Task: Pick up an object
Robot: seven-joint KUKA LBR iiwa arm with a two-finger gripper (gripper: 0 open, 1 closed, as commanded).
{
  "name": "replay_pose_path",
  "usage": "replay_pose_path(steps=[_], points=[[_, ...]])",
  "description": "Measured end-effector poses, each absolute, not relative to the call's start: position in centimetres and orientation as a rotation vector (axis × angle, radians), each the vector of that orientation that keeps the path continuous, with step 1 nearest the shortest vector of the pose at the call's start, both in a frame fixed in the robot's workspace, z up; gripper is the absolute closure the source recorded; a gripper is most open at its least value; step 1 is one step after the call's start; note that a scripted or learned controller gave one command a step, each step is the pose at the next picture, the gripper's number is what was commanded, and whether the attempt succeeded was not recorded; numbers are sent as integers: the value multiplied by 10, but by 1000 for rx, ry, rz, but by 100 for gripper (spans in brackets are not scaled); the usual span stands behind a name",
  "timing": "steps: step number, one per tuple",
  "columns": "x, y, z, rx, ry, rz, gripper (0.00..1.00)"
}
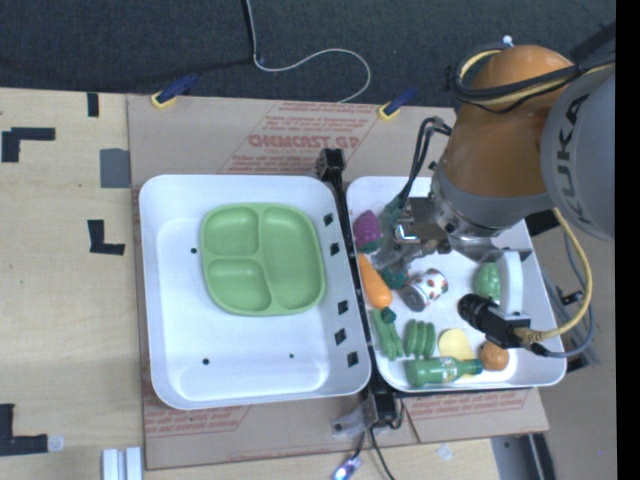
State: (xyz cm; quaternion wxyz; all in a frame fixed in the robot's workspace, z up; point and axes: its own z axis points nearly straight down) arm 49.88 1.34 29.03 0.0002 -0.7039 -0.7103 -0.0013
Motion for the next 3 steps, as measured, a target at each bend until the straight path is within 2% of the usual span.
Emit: replay_pose_path(steps=[1, 2, 3], points=[[483, 102, 356, -2210, -2234, -7, 100], [484, 139, 479, -2216, -2234, -17, 100], [483, 66, 386, -2226, -2210, 16, 100]])
